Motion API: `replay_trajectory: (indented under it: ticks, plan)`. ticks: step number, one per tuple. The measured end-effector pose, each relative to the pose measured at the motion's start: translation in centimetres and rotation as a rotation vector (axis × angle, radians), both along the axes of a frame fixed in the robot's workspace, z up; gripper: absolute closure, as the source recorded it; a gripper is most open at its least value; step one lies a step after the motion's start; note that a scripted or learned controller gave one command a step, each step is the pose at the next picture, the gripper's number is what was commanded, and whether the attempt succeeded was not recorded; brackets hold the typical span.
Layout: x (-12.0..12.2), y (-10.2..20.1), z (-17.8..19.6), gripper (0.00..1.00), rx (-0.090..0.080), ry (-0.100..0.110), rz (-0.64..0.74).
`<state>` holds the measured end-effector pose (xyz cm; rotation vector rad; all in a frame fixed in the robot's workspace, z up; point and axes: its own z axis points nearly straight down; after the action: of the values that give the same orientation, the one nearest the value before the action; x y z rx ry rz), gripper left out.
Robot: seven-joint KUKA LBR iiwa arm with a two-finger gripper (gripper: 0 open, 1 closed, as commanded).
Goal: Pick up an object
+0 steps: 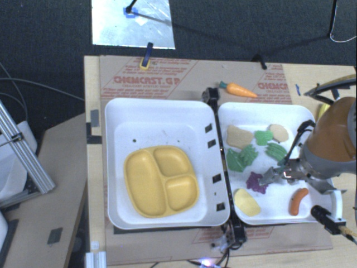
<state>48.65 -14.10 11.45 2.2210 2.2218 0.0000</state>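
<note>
Toy food lies scattered in the right white bin, loose and mostly apart, probably so that one piece can be lifted without dragging its neighbours. The robot's claw reaches in from the right and sits low just beside a purple bunch of grapes, which looks like the piece it is after. Whether the claw is released or clenched cannot be told at this size, and nothing can be seen between its tips.

Counted in that bin: one purple bunch of grapes, three green leafy pieces (a large one at the left, two smaller to its right), two pale bread-like pieces, one yellow slice near the front edge, and one orange sausage by the arm.

The left white bin holds one yellow divided plate with three compartments, lying flat and bare, perhaps as a place to set food down.

One toy carrot rests outside both bins on the tabletop, just behind the right bin's back edge. One small blue and yellow item lies further back, near a shiny sheet on the dark floor.
</note>
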Motion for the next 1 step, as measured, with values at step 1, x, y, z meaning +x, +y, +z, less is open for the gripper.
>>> replay_trajectory:
  ticks: [1]
  plan:
    - [0.10,-0.74,4.77,0.00,-0.002,-0.005,0.002]
